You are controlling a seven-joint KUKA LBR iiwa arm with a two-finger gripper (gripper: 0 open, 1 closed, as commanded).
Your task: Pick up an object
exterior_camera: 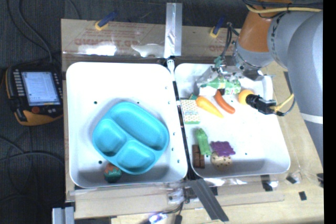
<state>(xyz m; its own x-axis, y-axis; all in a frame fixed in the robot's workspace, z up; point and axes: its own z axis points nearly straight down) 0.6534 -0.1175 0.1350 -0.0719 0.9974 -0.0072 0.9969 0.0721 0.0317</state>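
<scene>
The right bin (273,139) is crowded along its left and top. The arm (268,29) and gripper (227,75) hang over the top edge, with a green item (218,83) just beneath and two carrots (210,106) and a yellow piece (244,95) close by. A patterned packet (189,111) lies against the divider (177,113). A green block (202,141), a brown piece (197,157) and a purple-topped toy (222,152) cluster near the bottom left. The right half of its floor lies open.

In the left bin (84,81), a blue tray (131,136) fills the middle, a small toy (112,172) touching its lower edge; the upper floor is free.
</scene>
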